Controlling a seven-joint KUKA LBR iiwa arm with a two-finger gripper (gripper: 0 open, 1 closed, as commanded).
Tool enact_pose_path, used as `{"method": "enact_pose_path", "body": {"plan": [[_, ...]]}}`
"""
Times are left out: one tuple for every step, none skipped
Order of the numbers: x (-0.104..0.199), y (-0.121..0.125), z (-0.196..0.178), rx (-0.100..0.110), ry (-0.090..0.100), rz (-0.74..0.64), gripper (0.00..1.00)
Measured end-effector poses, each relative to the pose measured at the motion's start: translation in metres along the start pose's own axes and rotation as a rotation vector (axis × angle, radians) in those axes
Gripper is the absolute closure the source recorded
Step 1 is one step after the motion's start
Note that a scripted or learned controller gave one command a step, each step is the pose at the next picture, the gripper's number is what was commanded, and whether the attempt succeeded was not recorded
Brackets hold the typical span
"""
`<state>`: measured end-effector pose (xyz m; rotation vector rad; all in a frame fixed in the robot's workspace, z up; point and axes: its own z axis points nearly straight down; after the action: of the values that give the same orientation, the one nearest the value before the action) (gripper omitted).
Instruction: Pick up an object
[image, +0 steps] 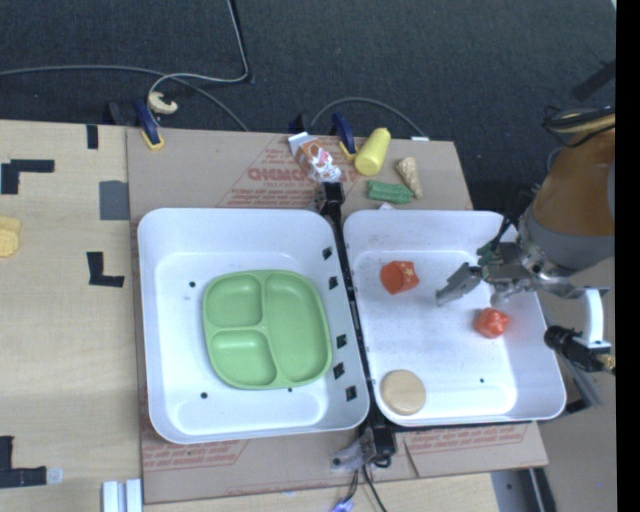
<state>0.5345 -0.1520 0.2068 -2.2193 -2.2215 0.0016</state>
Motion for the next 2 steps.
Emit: {"method": "enact_pose_path", "body": {"plan": [[0.045,0.038,0.060,0.001,0.000,-0.001,0.00],[0.058,0.081,0.121,-0.004,-0.001,-0.001,0.00]]}}
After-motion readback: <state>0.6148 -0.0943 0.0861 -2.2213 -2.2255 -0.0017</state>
